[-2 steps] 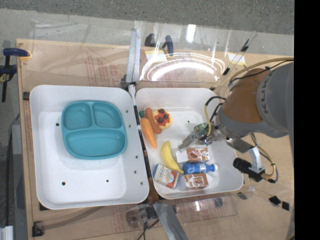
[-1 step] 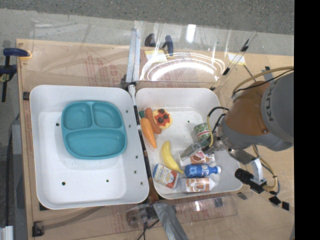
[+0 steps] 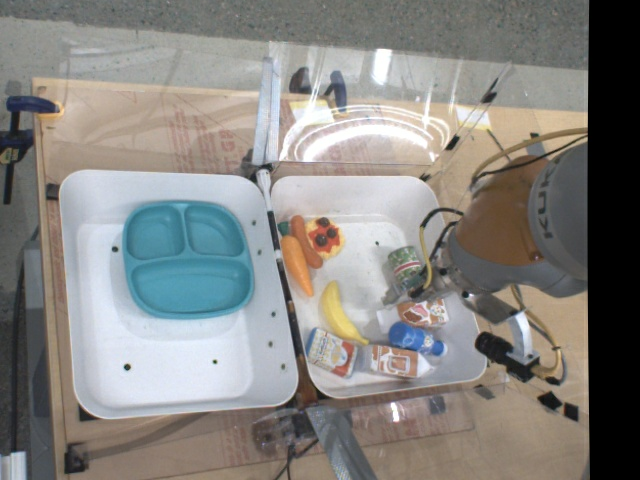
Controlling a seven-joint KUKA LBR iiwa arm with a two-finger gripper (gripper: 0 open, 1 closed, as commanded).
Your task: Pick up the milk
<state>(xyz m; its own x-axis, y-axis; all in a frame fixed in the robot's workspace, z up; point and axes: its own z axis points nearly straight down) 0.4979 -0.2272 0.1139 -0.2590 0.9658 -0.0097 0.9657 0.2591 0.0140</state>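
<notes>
Nearest, at lower centre of the frame along the bottom wall of the right bin: the milk carton, lying flat on its side, white with a red label, with a blue bottle pressed against its upper edge. Taken for the milk on looks alone, and hard to tell from the second carton lying just to its left. Probably light and hollow, with stiff walls and a smooth, somewhat slippery skin; likely to skid or turn rather than crush. Best taken across the middle of the body on the two long flat sides, clear of the ends, though crowded by the bin wall below and the neighbours beside. A little higher, a banana to the left and a small brown-and-white pack to the right. Just above that pack, the hand, low in the bin beside a green can, apart from the milk; impossible to tell how far open, and nothing seen held. Behind, toward the right edge, the grey arm. Further up, two carrots by the bin's left wall. Across at the left, the other bin with a teal plate, and the table beyond at the top.
</notes>
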